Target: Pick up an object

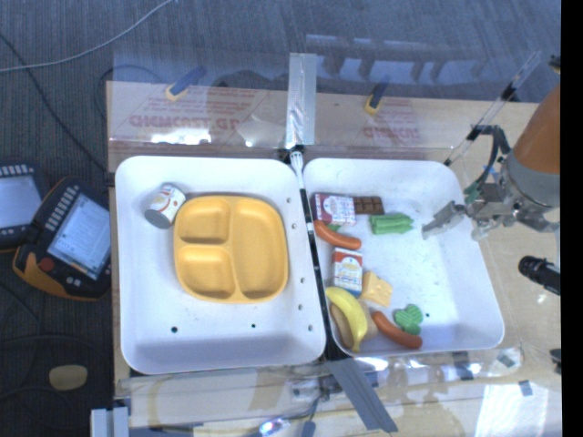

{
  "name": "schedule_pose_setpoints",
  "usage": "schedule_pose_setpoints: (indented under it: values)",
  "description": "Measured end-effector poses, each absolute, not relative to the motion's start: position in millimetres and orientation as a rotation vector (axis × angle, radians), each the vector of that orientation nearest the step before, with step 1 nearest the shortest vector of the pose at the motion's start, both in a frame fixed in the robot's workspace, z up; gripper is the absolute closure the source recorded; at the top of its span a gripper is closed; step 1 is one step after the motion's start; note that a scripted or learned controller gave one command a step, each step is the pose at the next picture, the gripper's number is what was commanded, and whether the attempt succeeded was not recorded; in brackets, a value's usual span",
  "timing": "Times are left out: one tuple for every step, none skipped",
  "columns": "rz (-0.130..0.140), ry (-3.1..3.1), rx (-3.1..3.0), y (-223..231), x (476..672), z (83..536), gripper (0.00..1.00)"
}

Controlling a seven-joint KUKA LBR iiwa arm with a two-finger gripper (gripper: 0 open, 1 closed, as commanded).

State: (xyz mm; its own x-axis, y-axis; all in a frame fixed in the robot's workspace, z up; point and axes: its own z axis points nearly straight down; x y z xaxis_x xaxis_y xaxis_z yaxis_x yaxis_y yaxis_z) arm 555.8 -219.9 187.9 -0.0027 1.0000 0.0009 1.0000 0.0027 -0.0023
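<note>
Objects for the picking sat mostly in the right bin (474, 271), but going from the left: a teach pendant (71, 239) lay on the dark floor beside the bench, screen lit. Next came the left bin (137, 335), and in its upper left corner a small tin can (164, 205) lay tipped on its side, just touching the edge of a yellow divided plate (231, 248) that took up the middle of that bin. Over the divider, along the right bin's left side, things crowded together: a red-and-white packet (334, 208) with a brown chocolate bar (368, 206) just beside it at the top, a sausage (338, 237) slanting below them, then a small carton (347, 270), a wedge of yellow cheese (377, 289) touching it, a banana (348, 315) down by the near wall, a second sausage (396, 330) and a green broccoli piece (409, 316) resting against it. A green block (392, 225) lay a little apart, toward the bin's centre. Further right, the gripper (444, 218) hung over the bare part of that bin, near the green block but not touching it; nothing was seen between its fingers, though how far the jaws stood apart could not be told. The grey arm (533, 176) with its orange band came in from the right edge.
</note>
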Motion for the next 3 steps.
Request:
schedule_pose_setpoints:
  values:
    - [-0.004, -2.386, -2.061, -167, 591.8, 90, 0.0]
    - [-0.006, -2.322, -2.132, -129, 645.0, 89, 0.0]
    - [-0.004, -2.326, -2.132, -129, 645.8, 101, 1.0]
